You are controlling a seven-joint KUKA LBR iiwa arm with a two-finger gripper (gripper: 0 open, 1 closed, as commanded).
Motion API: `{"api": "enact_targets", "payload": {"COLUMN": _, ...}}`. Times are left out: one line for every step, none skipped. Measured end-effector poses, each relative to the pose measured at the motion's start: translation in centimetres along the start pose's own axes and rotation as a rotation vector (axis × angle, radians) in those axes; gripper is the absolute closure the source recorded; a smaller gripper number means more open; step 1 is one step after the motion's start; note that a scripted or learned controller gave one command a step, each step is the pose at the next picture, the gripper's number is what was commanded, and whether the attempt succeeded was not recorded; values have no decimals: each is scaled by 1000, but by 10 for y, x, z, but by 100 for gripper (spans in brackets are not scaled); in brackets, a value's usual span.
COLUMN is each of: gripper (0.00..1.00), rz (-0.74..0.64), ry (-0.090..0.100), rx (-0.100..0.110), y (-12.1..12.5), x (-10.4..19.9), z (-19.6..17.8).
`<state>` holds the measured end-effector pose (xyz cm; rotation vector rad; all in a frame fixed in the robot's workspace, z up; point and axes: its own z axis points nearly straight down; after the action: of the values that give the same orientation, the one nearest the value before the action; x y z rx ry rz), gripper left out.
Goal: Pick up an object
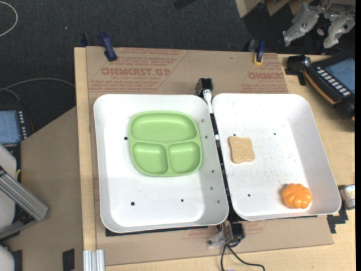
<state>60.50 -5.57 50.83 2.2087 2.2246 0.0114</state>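
Small orange pumpkin in right bin, near corner.
Probably light, hard, slick: best pinched across ribbed sides; hand state impossible to tell.

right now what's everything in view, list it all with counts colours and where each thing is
white bins: 2, white, side by side on the bench
divided plate: 1, light green, three compartments, in the left bin, toward its far side
toast slice: 1, tan, in the right bin near its left wall
toy pumpkin: 1, orange, in the right bin's near right corner
clamps: 2, blue, on the board's far edge
gripper: 1, grey, top right, beyond the bins
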Motion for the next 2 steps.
{"api": "enact_targets", "payload": {"gripper": 0, "rz": -1, "ry": 2, "rx": 2, "y": -43, "x": 66, "z": -31}}
{"api": "enact_targets", "payload": {"gripper": 0, "rz": -9, "ry": 3, "rx": 13, "y": -89, "x": 184, "z": -28}}
